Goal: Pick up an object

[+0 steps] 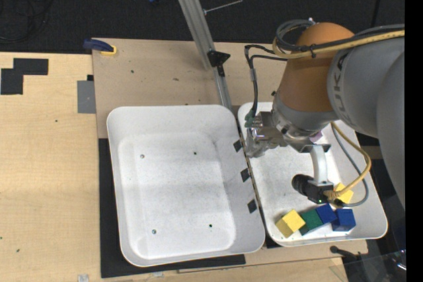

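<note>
Camera view, gripper: I am seeing the gripper (254, 144) hanging over the left rim of the right bin (281, 172), well apart from the blocks. I cannot tell whether it is spread or pressed together.
Camera view, targets: a yellow block (289, 223), a green block (310, 219) and blue blocks (342, 218) are lying bunched in the right bin's near corner, touching or just beside one another.
Camera view, surroundings: the left bin (178, 168) is sitting beside it on the counter (165, 69).
Step in hand: I am judging the approach as not yet made.
Doing it well: I am favouring the yellow block, since its left side is lying free. I would be descending straight over it and spanning its free faces, while staying clear of the green neighbour and the bin wall.
</note>
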### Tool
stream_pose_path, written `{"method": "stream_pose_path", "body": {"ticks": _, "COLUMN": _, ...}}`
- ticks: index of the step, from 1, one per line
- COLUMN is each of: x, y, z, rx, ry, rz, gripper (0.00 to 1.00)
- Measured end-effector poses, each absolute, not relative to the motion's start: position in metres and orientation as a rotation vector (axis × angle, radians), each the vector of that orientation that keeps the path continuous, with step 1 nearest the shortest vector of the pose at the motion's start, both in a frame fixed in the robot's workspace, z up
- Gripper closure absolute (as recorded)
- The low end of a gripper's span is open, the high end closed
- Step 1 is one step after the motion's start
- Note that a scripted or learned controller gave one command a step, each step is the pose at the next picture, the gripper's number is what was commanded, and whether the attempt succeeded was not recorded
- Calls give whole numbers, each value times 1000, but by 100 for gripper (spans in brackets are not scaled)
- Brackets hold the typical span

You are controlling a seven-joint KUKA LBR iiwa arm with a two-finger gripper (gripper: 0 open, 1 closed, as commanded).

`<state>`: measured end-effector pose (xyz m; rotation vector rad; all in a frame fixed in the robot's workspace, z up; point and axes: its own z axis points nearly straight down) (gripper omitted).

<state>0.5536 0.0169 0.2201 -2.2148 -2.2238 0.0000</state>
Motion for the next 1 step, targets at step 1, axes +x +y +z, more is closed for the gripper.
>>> {"method": "stream_pose_path", "body": {"ticks": 1, "x": 582, "y": 66, "z": 232, "rx": -2215, "ry": -2225, "rz": -2, "gripper": 100}}
